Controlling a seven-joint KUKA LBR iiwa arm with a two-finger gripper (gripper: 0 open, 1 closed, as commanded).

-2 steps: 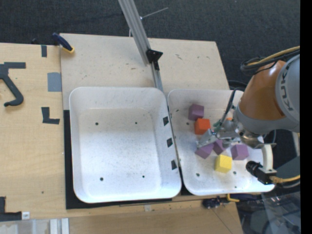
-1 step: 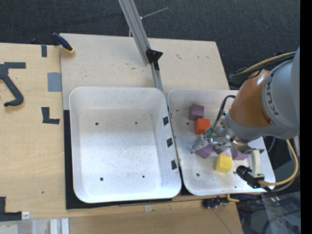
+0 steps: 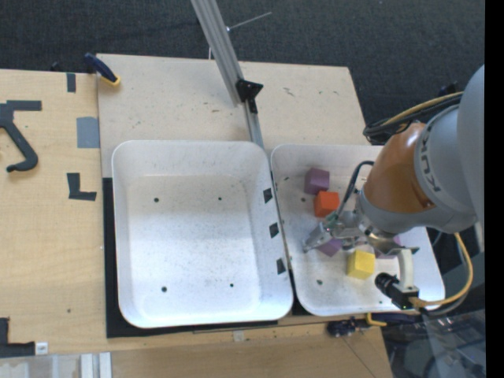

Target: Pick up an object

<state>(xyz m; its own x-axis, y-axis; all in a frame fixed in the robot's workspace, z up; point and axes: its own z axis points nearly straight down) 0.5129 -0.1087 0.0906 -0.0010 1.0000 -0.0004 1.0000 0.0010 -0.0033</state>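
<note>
The gripper (image 3: 329, 239) hangs in the right bin (image 3: 295, 278) beside an orange block (image 3: 327, 203); its grip cannot be told.

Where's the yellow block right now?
The yellow block lies in the right bin, toward its near edge, just below the gripper and the small purple piece.

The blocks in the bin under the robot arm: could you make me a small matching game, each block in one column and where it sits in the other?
Blocks:
1. purple block
2. orange block
3. yellow block

Places:
A. nearest the front rim of the right bin
B. farthest back in the bin
C. between the other two, just left of the arm

Pairs: 1-B, 2-C, 3-A
</note>
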